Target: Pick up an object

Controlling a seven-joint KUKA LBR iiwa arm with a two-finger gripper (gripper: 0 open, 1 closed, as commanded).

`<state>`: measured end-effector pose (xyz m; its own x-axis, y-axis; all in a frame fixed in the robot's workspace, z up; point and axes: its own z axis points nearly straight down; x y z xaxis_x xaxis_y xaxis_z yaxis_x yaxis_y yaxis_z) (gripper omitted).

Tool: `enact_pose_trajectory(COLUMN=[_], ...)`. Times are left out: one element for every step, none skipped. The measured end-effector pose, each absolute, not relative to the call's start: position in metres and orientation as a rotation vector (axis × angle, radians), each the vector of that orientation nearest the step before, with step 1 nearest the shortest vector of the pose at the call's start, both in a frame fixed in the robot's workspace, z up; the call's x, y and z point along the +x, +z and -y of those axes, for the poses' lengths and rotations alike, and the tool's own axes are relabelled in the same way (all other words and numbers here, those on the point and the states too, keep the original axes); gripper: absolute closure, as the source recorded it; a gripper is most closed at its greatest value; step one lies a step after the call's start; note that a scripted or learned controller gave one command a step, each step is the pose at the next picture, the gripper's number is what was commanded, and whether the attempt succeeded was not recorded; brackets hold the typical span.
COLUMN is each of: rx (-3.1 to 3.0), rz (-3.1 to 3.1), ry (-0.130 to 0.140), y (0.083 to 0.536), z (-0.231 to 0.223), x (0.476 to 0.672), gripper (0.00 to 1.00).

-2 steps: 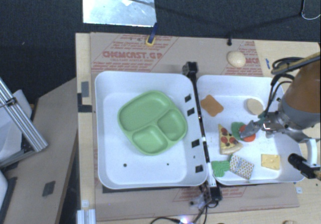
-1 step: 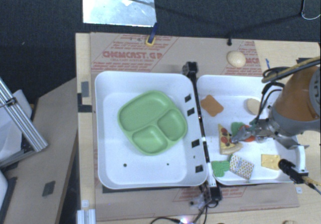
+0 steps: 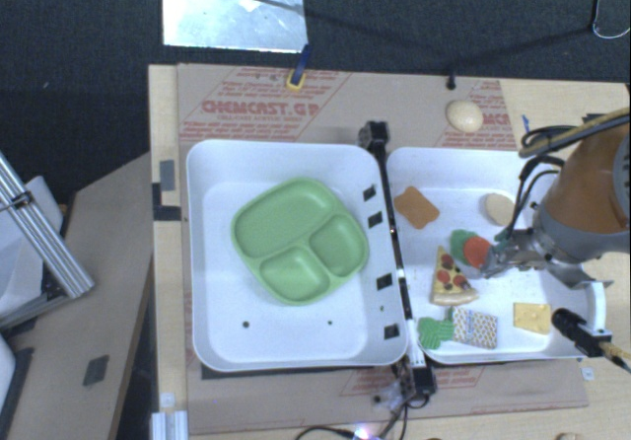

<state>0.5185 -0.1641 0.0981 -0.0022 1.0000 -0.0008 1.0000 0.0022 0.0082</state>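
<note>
The gripper (image 3: 496, 261), whose state I cannot tell, sits beside the red toy (image 3: 476, 250); it should centre over it before closing.

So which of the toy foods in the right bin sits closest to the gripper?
The red-and-green toy, just left of the gripper; the pizza slice and cheese square lie farther off.

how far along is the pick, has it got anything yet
Done: the grey arm has its gripper down in the right white bin, beside the red and green toy vegetable. In hand: nothing visibly between the fingers. Left: closing on an item and lifting it; the pizza slice toy and yellow cheese square lie flat.
</note>
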Motion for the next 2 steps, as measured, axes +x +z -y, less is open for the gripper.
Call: enact_pose_trajectory(rx=[2.218,2.212], rz=[-2.217,-2.222], ry=[0.004,0.005], y=[0.148,0.192], z=[0.174,0.175], x=[0.517,0.522], gripper=[1.00,1.00])
